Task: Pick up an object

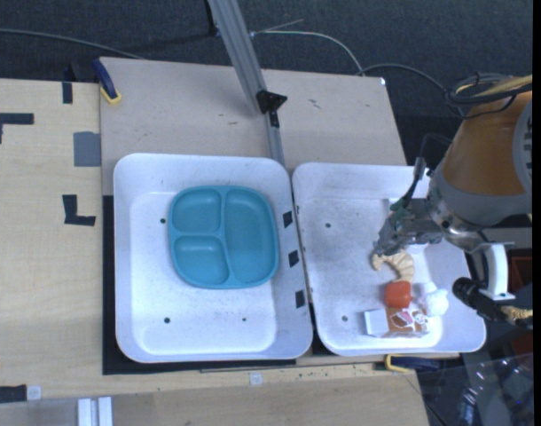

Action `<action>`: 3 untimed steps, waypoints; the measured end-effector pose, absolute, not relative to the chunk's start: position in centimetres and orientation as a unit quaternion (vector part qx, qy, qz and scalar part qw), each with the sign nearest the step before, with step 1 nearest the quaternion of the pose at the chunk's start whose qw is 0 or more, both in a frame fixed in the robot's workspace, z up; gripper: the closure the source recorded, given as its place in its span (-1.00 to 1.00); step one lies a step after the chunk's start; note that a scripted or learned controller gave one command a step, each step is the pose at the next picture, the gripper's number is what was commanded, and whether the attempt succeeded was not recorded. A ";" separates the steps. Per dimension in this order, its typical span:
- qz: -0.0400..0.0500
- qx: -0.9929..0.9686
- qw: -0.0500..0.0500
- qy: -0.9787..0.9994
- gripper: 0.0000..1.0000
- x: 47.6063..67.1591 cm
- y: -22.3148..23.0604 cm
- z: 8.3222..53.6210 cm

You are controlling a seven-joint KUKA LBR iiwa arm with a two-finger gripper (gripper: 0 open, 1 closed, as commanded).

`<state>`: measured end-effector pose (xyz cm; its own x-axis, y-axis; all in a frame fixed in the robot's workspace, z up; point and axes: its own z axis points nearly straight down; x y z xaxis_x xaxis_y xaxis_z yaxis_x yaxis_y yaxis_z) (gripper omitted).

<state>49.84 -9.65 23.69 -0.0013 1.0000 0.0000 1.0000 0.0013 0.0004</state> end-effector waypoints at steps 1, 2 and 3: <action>0.000 0.705 -0.001 0.709 1.00 51.9 -4.9 24.4; -0.001 0.705 -0.001 0.709 1.00 53.9 -0.3 22.9; 0.000 0.705 -0.001 0.709 1.00 55.0 4.2 23.2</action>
